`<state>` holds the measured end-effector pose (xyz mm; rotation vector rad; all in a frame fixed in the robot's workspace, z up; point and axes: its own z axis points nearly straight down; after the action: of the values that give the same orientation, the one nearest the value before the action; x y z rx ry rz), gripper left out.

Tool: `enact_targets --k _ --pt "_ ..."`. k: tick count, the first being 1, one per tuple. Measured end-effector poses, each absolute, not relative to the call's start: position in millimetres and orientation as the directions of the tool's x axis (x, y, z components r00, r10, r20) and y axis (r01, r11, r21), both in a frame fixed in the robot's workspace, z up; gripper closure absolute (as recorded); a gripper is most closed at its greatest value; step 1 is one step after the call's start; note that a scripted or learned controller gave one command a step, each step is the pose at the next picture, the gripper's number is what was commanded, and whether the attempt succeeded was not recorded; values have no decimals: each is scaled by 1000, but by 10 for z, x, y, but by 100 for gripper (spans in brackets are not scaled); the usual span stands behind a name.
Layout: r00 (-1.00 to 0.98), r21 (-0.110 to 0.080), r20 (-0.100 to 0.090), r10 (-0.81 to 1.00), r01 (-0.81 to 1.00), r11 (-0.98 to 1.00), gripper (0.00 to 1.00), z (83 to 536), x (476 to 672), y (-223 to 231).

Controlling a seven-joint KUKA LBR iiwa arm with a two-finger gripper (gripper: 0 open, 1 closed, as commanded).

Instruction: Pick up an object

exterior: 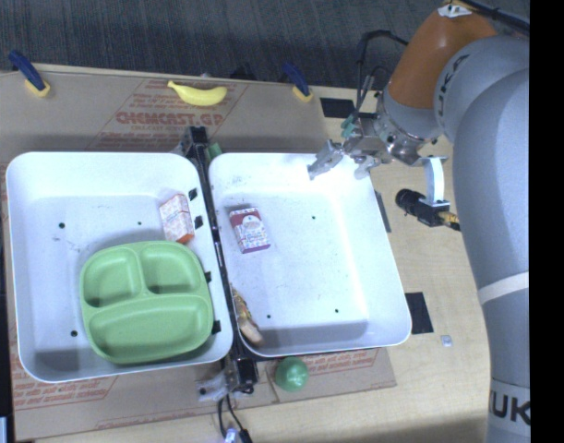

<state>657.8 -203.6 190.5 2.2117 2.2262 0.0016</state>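
The pick is not yet made: the pincer [330, 162] hovers at the right bin's [378, 247] upper rim, its opening indiscernible and nothing visible between its tips, while the nearest candidate, a small red carton [248, 228], lies on that bin's floor, well apart.

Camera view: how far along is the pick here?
Nothing looks picked yet. The claw is over the upper right corner of the right bin, apart from the red carton lying there. In the left bin, the green tray and small carton lie untouched. Still left: choosing an object, reaching it, closing on it and lifting.
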Motion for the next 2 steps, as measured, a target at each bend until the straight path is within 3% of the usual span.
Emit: enact_targets --k 1,2 --pt "-6 -6 1 1000 1000 6 0 911 5808 -1477" --pt "-7 -3 1 1000 1000 7 0 1479 4823 -1082"
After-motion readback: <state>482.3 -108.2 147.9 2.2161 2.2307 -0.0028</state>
